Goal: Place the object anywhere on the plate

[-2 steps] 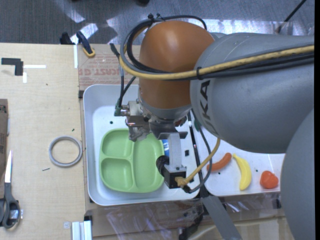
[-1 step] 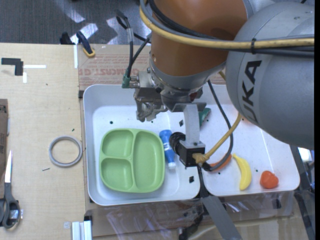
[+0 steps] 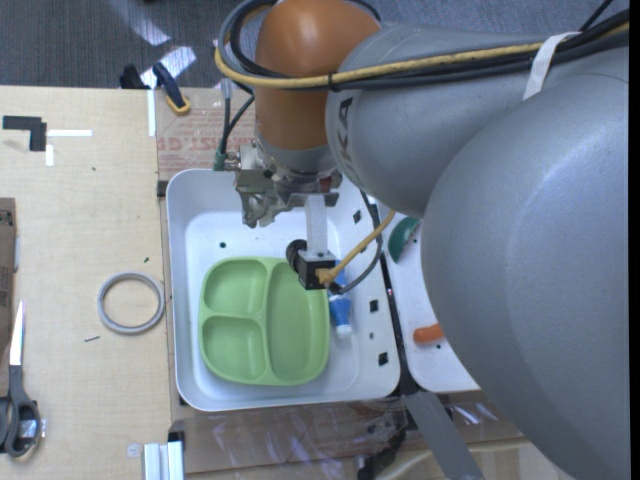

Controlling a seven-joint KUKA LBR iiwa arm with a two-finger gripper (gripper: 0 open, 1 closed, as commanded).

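Gripper (image 3: pixel 262 206) hangs over white bin floor just beyond the far edge of the green plate (image 3: pixel 265 318), clear of it, with nothing visibly in its grasp; whether it is spread wide or drawn narrow cannot be told from this slant. Its grey arm (image 3: pixel 500 168) fills the space to the right of the plate and beyond it, and the orange band (image 3: pixel 305 58) sits past the plate's far side. A wooden bench (image 3: pixel 80 218) stretches away to the plate's left. The left bin (image 3: pixel 185 268) holds the plate, which lies flat in three compartments (one long at the right, two smaller at the left), all bare. The right bin (image 3: pixel 440 368) lies to the plate's right, largely under the arm. A tape ring (image 3: pixel 130 301) rests on the bench just left of the plate, outside the bin. The small blue object (image 3: pixel 342 313) lies on the bin floor just beside the plate's right rim, not on the plate. Further right of the plate, in the right bin, are a green thing (image 3: pixel 403 236) and an orange thing (image 3: pixel 428 335).
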